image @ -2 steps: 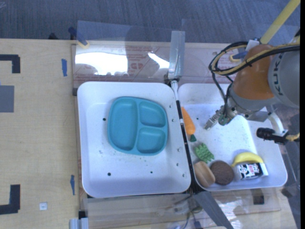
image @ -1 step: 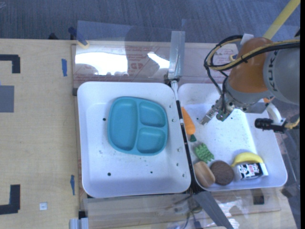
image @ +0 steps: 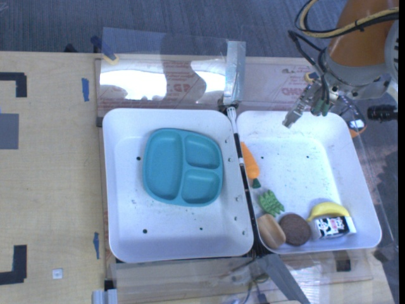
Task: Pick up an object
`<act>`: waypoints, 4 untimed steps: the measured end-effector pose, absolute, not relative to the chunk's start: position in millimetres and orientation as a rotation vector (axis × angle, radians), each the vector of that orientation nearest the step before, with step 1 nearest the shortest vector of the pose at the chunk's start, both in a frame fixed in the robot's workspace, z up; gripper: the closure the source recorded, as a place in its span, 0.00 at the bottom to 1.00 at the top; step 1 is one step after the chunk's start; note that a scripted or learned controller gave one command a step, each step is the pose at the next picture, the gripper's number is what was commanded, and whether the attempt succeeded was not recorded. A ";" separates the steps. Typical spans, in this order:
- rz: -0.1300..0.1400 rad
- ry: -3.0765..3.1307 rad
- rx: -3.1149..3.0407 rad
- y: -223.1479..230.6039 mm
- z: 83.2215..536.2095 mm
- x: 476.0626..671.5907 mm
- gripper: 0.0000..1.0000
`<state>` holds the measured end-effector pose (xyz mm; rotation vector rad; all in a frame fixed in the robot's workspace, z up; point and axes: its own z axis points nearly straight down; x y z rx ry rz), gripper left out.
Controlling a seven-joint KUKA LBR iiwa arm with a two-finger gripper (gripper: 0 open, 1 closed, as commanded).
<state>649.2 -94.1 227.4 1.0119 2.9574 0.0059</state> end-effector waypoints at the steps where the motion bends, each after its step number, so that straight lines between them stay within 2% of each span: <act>1: 0.004 3.108 0.445 -5.6 185.4 624.3 1.00; 2: 0.001 2.907 1.188 -43.9 185.7 607.6 1.00; 3: 0.001 2.645 1.698 -2.6 185.0 589.6 1.00; 4: 0.004 2.826 1.355 -47.8 263.0 569.4 1.00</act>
